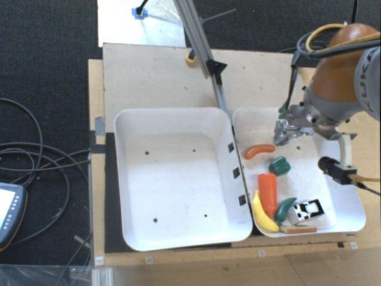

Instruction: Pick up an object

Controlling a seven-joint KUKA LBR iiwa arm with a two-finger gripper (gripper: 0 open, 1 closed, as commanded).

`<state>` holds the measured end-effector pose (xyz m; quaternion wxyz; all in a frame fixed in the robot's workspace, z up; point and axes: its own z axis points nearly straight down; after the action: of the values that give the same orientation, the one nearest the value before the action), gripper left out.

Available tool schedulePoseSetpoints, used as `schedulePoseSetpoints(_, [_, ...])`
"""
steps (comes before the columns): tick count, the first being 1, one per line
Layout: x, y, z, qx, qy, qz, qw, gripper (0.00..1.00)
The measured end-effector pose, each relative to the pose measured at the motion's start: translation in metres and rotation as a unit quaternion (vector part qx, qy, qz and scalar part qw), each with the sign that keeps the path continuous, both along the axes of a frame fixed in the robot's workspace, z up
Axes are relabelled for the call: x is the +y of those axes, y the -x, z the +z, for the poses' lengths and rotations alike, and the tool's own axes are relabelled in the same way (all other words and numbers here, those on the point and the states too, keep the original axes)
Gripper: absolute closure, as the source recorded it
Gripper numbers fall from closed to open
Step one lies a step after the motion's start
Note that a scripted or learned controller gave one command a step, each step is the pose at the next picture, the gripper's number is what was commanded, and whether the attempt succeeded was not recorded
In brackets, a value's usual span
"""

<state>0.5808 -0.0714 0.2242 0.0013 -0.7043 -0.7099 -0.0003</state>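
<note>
Claw (284,133) poised over the right bin (351,210), nothing between its fingers as far as the view shows.

Whether the claw is spread or pressed together I cannot tell at this slant. The nearest pickable thing, an orange sausage-shaped piece (259,151), lies just beside the claw, toward the near-left, its long axis running roughly across the bin. A green pepper (279,165) sits a little nearer the camera; the carrot (268,193) and banana (262,213) lie farther down, along the bin's left wall.
</note>
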Motion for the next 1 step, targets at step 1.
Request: schedulePoseSetpoints(1, [0.0467,0.0244,-0.0073,0.0,-0.0002,0.0,1.0,1.0])
